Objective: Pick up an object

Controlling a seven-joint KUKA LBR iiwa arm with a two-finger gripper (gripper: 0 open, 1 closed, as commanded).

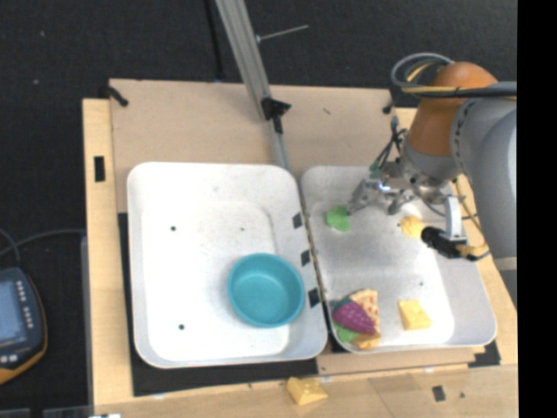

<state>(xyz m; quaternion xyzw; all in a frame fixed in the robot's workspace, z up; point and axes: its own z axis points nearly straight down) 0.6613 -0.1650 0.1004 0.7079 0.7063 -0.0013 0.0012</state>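
- Bowl (265, 289): round, smooth teal plastic, left bin (174, 198).
- Green piece (338, 219): small, rounded, right bin (452, 320), just beside the gripper.
- Grapes (354, 316): purple, knobbly cluster.
- Gripper (364, 195): metal; whether released or clenched, cannot tell.
- Cheese wedge (413, 313): yellow.

Arm (474, 146) cut off at right edge; handheld screen (17, 320) cropped left.
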